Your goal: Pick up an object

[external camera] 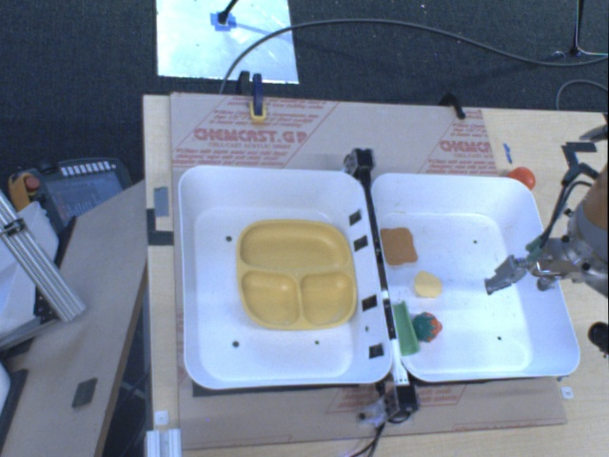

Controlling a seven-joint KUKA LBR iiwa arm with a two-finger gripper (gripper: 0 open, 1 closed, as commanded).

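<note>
- Three candidate objects in the right bin [547, 346], all toward its left half: brown flat piece [399, 247] nearest the divider, small yellow piece [428, 285] just below and right of it, red-and-green toy [425, 327] lower still, beside a green strip [401, 327] along the bin's left wall.
- All three lying apart from one another, none lifted.
- Gripper [501, 278] low over the right bin's right half, tip aimed left toward the objects, well apart from the nearest, the yellow piece.
- Nothing visible between the tips; open or closed: cannot tell at this angle.
- Step judged in hand: approach, before any grasp.
- Next move likely calling for travel leftward, centring over one object, then descent with room on both sides; yellow piece closest, brown piece flat and probably harder to pinch.
- Left bin [205, 346] holding a yellow divided tray [290, 286], no part in the present reach.
- Both bins side by side on the counter [324, 127], over printed cardboard.
</note>
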